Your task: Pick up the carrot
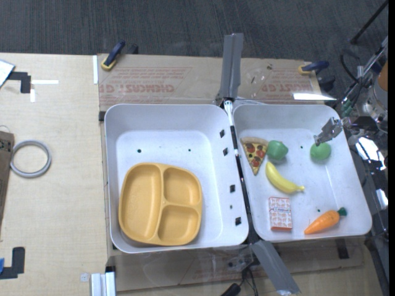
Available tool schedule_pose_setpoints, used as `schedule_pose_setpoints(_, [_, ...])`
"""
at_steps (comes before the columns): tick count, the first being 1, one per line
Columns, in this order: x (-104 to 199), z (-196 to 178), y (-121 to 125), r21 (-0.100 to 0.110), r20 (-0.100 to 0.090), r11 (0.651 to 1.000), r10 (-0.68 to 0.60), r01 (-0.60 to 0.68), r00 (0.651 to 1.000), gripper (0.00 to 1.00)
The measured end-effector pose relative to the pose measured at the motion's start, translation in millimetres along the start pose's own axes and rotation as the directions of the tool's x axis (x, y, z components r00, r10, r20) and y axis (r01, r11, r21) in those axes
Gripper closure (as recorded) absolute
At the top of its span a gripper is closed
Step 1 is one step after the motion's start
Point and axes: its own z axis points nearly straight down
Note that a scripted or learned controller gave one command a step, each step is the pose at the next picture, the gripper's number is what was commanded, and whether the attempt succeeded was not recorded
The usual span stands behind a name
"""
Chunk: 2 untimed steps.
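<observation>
The carrot lies in the near right corner of the right bin, its orange tip pointing left and its green top toward the right wall. Just left of it a small red and white box stands by the near wall. Farther in, a banana lies at a slant, near the middle of the bin. Beyond the banana a pizza slice rests close to the left wall, with a green fruit just beside it on the right. A second green fruit sits apart toward the right wall.

In the left bin a yellow divided plate lies at the near end.

The gripper hovers over the far right part of the right bin, just above the second green fruit and well apart from the carrot. It holds nothing; how far open it is I cannot tell.

On the bench to the left lies a roll of tape. At the far edge, blue clamps hold down a cardboard sheet.
</observation>
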Motion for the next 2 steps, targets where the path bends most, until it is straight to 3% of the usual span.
schedule_pose_setpoints(1, [-27.2, -8.9, 90.4, -0.002, 0.002, 0.997, -0.071, 0.071, 0.997, 0.0])
schedule_pose_setpoints(2, [-27.7, -209.5, 90.2, -0.002, 0.002, 0.998, 0.065, -0.065, 0.998, 0.0])
